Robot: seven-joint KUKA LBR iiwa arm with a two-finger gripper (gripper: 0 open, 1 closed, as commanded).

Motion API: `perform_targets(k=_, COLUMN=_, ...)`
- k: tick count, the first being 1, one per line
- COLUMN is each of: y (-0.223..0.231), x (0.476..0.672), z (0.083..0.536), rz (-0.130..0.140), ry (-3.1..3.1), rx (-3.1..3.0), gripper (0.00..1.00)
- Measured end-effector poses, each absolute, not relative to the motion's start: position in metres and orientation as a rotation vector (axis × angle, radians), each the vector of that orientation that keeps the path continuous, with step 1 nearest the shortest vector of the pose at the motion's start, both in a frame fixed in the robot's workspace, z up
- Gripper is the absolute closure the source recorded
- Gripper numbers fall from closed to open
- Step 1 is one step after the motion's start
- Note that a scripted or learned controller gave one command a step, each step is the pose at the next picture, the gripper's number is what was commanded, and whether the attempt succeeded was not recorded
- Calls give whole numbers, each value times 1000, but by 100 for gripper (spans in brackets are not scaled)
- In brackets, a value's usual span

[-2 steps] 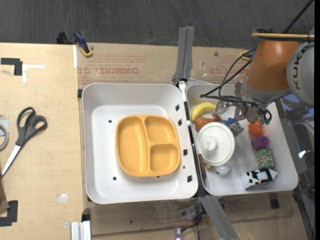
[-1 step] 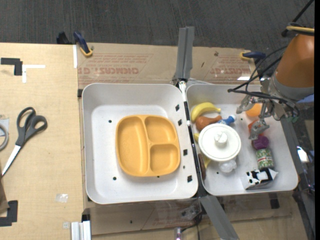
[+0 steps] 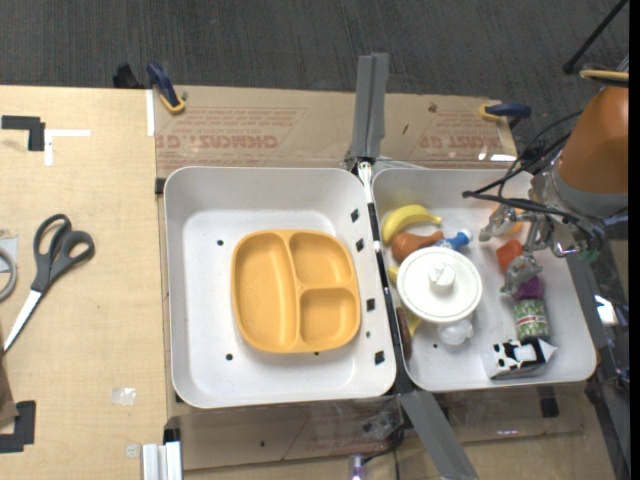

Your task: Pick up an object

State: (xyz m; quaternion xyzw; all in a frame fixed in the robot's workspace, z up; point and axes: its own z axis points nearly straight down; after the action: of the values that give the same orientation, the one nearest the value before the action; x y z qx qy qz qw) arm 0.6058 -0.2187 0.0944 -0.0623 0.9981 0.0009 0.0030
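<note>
My gripper (image 3: 522, 236) hangs over the right part of the right bin (image 3: 575, 368), with the orange-banded arm (image 3: 600, 143) coming in from the right. Its metal fingers (image 3: 492, 228) look spread and open, with nothing held between them. Just below them lies a small red-orange object (image 3: 510, 256). Near it are a purple grape bunch (image 3: 527, 288), a green bottle (image 3: 531, 318) and a black-and-white toy (image 3: 520, 356). A white round lidded pot (image 3: 440, 283) sits mid-bin, with a banana (image 3: 408, 218), a brown-orange item (image 3: 412, 241) and a small blue piece (image 3: 458, 238) behind it.
The left bin (image 3: 190, 298) holds a yellow divided plate (image 3: 296, 290). Scissors (image 3: 50, 258) lie on the wooden bench at far left. A grey upright bar (image 3: 370, 108) stands behind the wall between the bins. Cables (image 3: 530, 158) trail near the arm.
</note>
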Motion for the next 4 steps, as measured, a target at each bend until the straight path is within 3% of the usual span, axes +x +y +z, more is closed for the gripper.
perform_targets(k=1, y=-150, x=641, z=94, rz=0, ry=3134, rx=-10, gripper=0)
perform_targets(k=2, y=-110, x=626, z=93, rz=0, ry=3136, rx=113, gripper=0)
perform_targets(k=3, y=-92, x=630, z=93, rz=-1, ry=3136, rx=55, gripper=0)
perform_targets(k=4, y=-174, x=640, z=191, rz=-2, ry=3125, rx=245, gripper=0)
